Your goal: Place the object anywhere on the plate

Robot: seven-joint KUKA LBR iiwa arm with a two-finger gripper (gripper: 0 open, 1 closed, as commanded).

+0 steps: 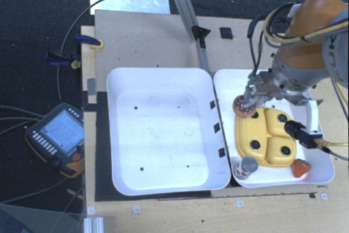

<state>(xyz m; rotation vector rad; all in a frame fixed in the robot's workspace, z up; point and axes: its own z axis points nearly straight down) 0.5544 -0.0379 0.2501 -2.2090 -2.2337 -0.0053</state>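
Observation:
A brown doughnut with pink icing [244, 107] lies at the upper left corner of the yellow compartment plate [267, 136] in the right bin [229, 84], partly over the plate's rim. My gripper [251, 97] comes down from the right and ends right on the doughnut's top edge. The wrist hides how the tip meets the doughnut, so I cannot tell whether it is held. The plate has three dark-dotted hollows and sits flat in the bin.
A small grey can [248, 166] stands at the right bin's front left corner. A red strawberry [300, 168] lies by the plate's front right. The left bin [117, 133] adjoins on the left. A black cable connector [299, 133] hangs over the plate.

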